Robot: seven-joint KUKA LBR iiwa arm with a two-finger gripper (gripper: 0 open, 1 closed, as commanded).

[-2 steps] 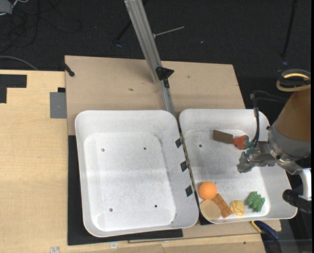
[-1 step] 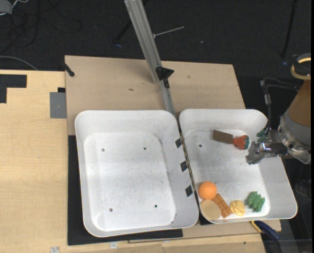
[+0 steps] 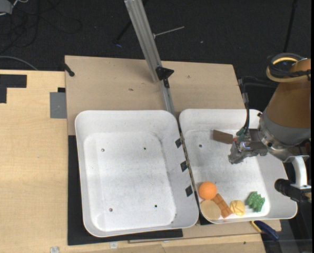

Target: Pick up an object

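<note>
The grey arm with its orange band [image 3: 290,101] reaches in from the right edge of the surface and stands over the right-hand shallow white plastic bin [image 3: 196,121]. Its two-finger gripper [image 3: 240,153] hangs above the middle of that bin's floor, just beside a small flat brown rectangular piece [image 3: 222,136] that lies toward the bin's far side. The piece sits next to the gripper, not between the jaws. How far the jaws stand apart cannot be told at this size and angle, and nothing can be seen gripped in them.

The other objects are gathered along the near edge of the right-hand bin. A round orange ball [image 3: 207,190] lies near the near left corner. Touching it on the near side are a pale tan flat disc [image 3: 211,210] and a short orange-brown stick [image 3: 223,205]. Just beside the stick is a small yellow rounded lump [image 3: 237,207], and next to that, toward the near right corner, a green knobbly toy [image 3: 255,201].

The left-hand shallow white plastic bin [image 3: 88,141] adjoins the right one along their shared edge. A long grey metal rail [image 3: 146,41] slants across the far part of the light wooden surface [image 3: 109,83].
</note>
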